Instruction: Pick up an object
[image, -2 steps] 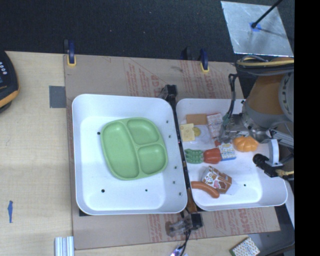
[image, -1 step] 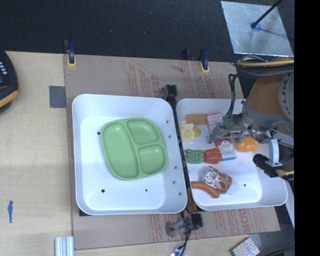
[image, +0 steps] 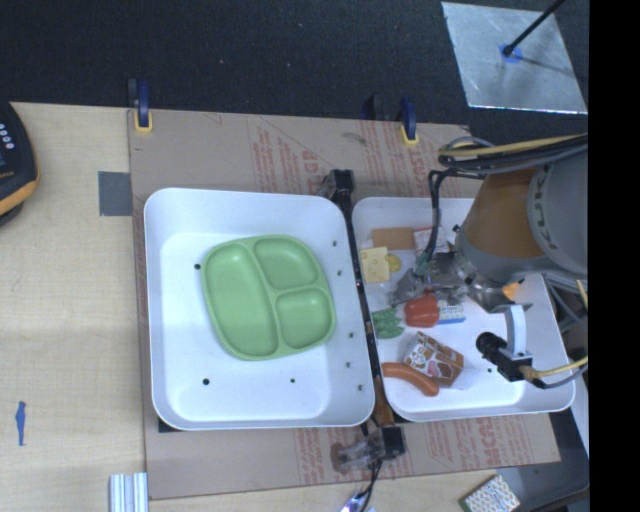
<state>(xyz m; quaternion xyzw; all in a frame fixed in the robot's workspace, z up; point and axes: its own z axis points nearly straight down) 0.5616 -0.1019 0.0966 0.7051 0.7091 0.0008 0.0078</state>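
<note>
Grey arm with orange band reaches over the right shallow white bin (image: 540, 400). Claw (image: 432, 283) is low among the objects; grip state cannot be told. Red rounded toy (image: 422, 311) lies just below the claw, possibly touching. Pale yellow block (image: 375, 265) sits just left of it, brown-and-white packet (image: 433, 360) and orange sausage shape (image: 408, 378) further below. Green three-compartment plastic plate (image: 268, 295) rests well left, in the left white bin (image: 170, 390).

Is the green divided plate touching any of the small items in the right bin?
Apart. The camera view shows the green plate lying alone in the left bin, with both bins' walls between it and the red item and the rest in the right bin.
</note>
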